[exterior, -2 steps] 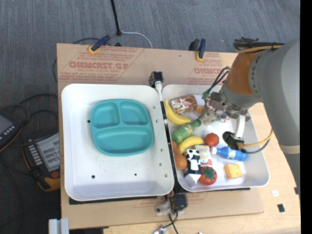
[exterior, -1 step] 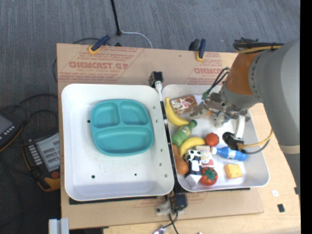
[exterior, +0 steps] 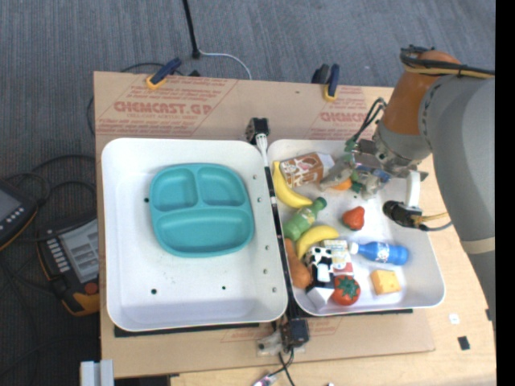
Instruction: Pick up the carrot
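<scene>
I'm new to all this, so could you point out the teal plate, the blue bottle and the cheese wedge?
teal plate [exterior: 201, 210]: camera view, centre divider.
blue bottle [exterior: 385, 252]: camera view, mid-body.
cheese wedge [exterior: 385, 281]: camera view, top face.

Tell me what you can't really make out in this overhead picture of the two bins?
- Pincer: too small and cluttered in the camera view to tell whether it holds the small orange piece beside it.
- Carrot: partly hidden by the lower banana and the cow-patterned carton.
- Green bottle: partly covered by both bananas.
- Arm: cut off by the right edge.

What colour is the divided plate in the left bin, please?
Teal, seen clearly in the camera view: the divided plate.
</scene>
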`<state>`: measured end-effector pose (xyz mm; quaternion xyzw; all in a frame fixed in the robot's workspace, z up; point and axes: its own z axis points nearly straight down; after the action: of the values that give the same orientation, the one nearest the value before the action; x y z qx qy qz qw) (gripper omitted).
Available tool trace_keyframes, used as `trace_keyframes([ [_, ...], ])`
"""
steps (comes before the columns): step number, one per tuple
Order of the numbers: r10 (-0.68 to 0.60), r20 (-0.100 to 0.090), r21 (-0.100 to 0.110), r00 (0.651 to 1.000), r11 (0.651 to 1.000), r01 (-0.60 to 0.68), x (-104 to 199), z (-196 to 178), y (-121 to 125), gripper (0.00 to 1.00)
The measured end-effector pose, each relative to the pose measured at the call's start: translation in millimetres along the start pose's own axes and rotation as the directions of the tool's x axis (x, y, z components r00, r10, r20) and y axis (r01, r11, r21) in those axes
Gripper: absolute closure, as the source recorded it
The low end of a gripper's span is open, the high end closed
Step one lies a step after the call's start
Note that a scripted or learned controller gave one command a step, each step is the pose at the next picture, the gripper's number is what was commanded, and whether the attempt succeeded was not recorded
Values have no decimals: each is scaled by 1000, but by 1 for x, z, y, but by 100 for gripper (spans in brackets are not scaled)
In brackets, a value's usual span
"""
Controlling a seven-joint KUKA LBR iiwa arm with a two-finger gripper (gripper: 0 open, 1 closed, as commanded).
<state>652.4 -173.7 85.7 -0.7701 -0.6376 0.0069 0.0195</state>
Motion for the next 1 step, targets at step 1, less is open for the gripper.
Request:
trace_keyframes([
  [1, -4, 5, 13, 1000, 1000, 4, -1, -6, -3, 100],
])
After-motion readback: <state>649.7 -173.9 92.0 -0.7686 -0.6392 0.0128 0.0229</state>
